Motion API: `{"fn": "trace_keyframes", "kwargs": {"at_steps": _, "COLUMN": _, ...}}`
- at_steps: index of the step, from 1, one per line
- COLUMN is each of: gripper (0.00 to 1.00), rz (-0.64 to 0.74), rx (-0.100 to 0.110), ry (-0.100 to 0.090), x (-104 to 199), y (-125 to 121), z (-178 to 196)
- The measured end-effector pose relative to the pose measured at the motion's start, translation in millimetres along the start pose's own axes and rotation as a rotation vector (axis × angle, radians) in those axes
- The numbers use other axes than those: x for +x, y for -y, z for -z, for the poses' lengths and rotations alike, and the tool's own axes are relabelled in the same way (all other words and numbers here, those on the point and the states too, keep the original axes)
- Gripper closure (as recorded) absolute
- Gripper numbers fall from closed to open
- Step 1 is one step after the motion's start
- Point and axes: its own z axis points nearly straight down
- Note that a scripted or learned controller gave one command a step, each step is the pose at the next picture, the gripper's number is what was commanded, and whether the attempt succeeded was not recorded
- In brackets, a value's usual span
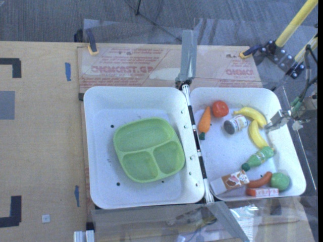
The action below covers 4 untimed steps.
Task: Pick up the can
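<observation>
Can (235, 124) lies in right bin (222, 165); touching banana (256, 126)

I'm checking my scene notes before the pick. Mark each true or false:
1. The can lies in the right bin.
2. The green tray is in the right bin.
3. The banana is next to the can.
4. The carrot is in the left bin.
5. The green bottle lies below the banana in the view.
1. True. The can lies on its side in the right bin.
2. False. The green tray sits in the left bin.
3. True. The banana curves just right of the can.
4. False. The carrot is in the right bin, by its left wall.
5. True. The green bottle lies below the banana's lower end.
</observation>
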Motion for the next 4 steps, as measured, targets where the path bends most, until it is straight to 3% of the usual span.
{"fn": "trace_keyframes", "kwargs": {"at_steps": 1, "gripper": 0.00, "rz": -0.157, "rx": 0.003, "ry": -0.003, "x": 22.7, "y": -48.6, "z": -69.5}}
{"fn": "trace_keyframes", "kwargs": {"at_steps": 2, "gripper": 0.00, "rz": -0.094, "rx": 0.003, "ry": -0.002, "x": -9.3, "y": -58.7, "z": -122.8}}
{"fn": "trace_keyframes", "kwargs": {"at_steps": 3, "gripper": 0.00, "rz": -0.167, "rx": 0.000, "ry": -0.001, "x": 41.3, "y": -105.5, "z": -172.4}}
{"fn": "trace_keyframes", "kwargs": {"at_steps": 4, "gripper": 0.00, "rz": -0.138, "rx": -0.005, "ry": 0.000, "x": 44.1, "y": -92.9, "z": -187.6}}
